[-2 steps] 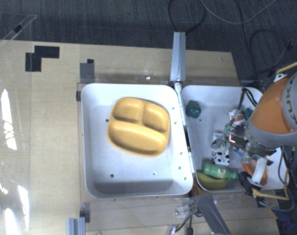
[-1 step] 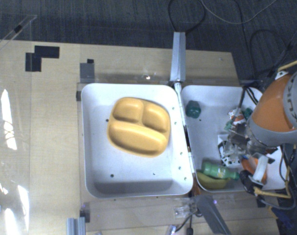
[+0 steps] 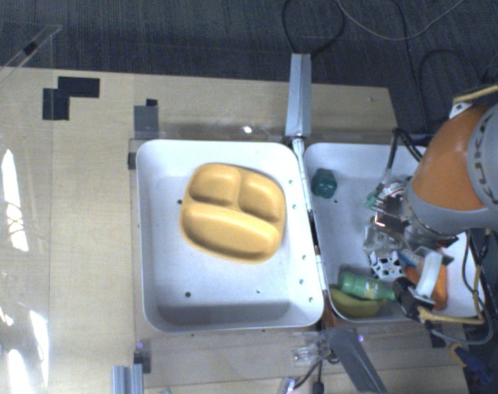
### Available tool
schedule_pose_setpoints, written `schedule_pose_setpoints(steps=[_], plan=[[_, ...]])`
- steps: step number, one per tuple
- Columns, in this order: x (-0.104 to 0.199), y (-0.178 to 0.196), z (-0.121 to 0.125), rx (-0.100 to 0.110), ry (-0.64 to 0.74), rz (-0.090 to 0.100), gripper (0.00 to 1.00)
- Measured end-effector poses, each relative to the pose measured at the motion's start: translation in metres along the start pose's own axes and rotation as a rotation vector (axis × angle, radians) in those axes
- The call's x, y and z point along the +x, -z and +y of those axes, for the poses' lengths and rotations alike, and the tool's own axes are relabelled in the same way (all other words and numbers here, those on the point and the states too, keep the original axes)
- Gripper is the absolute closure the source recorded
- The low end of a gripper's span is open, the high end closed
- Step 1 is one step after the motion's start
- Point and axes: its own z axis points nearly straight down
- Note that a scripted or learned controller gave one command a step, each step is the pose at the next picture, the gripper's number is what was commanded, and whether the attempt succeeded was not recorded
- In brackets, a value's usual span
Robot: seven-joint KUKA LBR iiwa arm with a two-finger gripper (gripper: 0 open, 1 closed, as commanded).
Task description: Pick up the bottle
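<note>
Pale wooden counter [image 3: 68,245] carries two shallow white bins side by side, with dark carpet and loose cables beyond its far edge.

From where I stand, the bottle [image 3: 365,286], green and lying on its side, rests at the near edge of the right bin [image 3: 347,220], on or against a yellow-green curved thing [image 3: 353,304] that may be a bowl or a banana; I can't say which. Lying flat like that, it would want a grasp across its body, I'd judge.

Just beside its right end hangs the tool [image 3: 386,245], low over the bin, with the grey arm [image 3: 458,175] and its orange band bulking in from the right. Whether the tool is open or closed I cannot tell; the wrist and its wiring hide that. Nothing shows the bottle being held.

Around the tool's base are a small black-and-white spotted object [image 3: 386,264] and an orange-and-white object [image 3: 433,277], crowded together. One teal ball-like item [image 3: 324,183] sits apart near the bin's far-left corner. That makes one bottle among roughly five things.

The left bin [image 3: 158,302] holds a single yellow divided tray [image 3: 233,212], tilted off square.
</note>
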Motion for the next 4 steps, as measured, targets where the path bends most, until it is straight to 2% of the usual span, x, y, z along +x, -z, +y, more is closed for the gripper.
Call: schedule_pose_setpoints(steps=[1, 2, 3, 4], plan=[[0.0, 0.0, 0.0, 0.0, 0.001, 0.0, 0.0], [0.112, -0.001, 0.077, 0.002, -0.138, -0.002, 0.0], [0.038, 0.026, 0.048, 0.001, 0.074, -0.001, 0.0], [0.132, -0.001, 0.043, 0.002, 0.0, -0.002, 0.0]])
